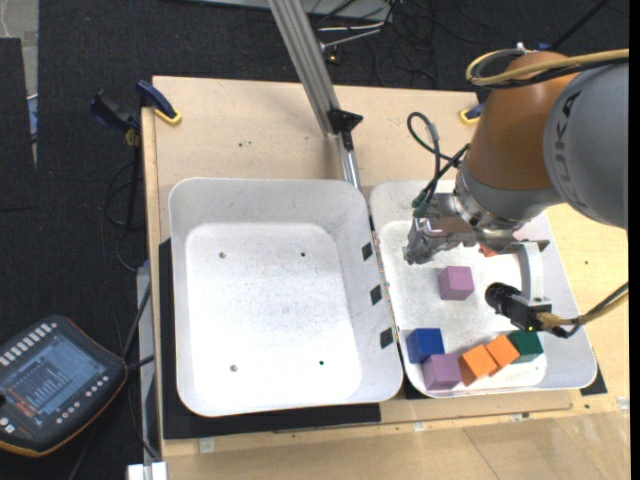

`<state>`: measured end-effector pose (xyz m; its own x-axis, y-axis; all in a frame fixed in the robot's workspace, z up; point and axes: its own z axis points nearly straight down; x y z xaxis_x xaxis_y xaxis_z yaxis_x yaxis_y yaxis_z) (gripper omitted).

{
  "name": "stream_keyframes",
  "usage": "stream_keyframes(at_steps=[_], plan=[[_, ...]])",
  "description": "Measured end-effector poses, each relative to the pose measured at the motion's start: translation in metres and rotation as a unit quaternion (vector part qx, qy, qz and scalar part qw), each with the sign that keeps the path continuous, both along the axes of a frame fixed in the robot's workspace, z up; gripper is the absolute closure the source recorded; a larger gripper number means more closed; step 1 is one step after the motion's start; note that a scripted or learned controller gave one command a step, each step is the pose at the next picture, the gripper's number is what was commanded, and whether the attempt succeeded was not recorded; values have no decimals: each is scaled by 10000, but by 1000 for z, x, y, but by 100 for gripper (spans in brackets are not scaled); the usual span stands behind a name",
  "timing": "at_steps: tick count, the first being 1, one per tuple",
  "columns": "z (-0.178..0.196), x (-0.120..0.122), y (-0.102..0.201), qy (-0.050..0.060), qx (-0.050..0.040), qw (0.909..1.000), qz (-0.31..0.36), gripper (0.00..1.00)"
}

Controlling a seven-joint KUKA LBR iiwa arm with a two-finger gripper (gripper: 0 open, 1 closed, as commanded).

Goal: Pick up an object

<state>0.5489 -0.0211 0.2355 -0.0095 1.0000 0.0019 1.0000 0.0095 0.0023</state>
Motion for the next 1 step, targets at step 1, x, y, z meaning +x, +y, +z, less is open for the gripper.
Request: stream_keyframes(at_steps=[1], plan=[[1,22,57,0,1,10000,0,100]])
